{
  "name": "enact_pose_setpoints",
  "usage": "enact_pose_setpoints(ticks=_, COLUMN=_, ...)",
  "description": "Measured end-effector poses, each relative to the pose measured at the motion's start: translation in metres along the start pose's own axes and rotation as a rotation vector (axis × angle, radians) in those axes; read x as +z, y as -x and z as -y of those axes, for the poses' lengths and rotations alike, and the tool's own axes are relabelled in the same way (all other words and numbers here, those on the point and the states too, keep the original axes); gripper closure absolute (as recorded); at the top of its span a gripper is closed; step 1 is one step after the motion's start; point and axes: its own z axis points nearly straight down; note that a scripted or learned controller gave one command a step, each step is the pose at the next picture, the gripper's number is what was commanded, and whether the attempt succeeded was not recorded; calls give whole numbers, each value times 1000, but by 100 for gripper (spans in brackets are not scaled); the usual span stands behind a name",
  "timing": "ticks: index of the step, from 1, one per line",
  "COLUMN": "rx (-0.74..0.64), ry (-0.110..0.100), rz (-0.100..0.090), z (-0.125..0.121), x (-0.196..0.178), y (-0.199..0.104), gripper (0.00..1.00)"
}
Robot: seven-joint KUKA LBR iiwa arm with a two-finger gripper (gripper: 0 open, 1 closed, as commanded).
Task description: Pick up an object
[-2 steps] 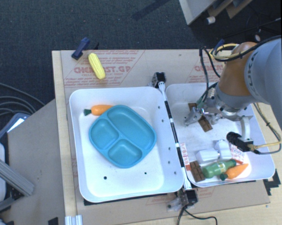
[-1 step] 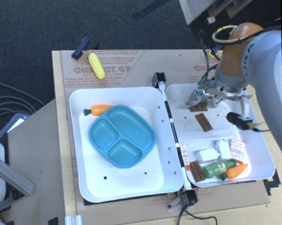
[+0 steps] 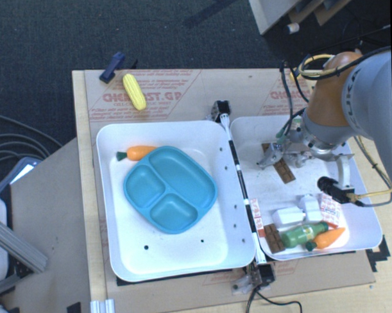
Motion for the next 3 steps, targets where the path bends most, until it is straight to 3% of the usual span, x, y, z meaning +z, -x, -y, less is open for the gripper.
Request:
enact_pose_setpoints(ticks=1, rx=0, ry=1, rz=1, z=0, x=-10, y=0, gripper=100)
enact_pose_setpoints(ticks=2, rx=-1, ry=0, rz=0, z=84, x=-100, y=-33, gripper=100)
enact_pose_setpoints(ticks=3, rx=0, ry=0, rz=-1, z=84, x=-100, y=-33, gripper=0)
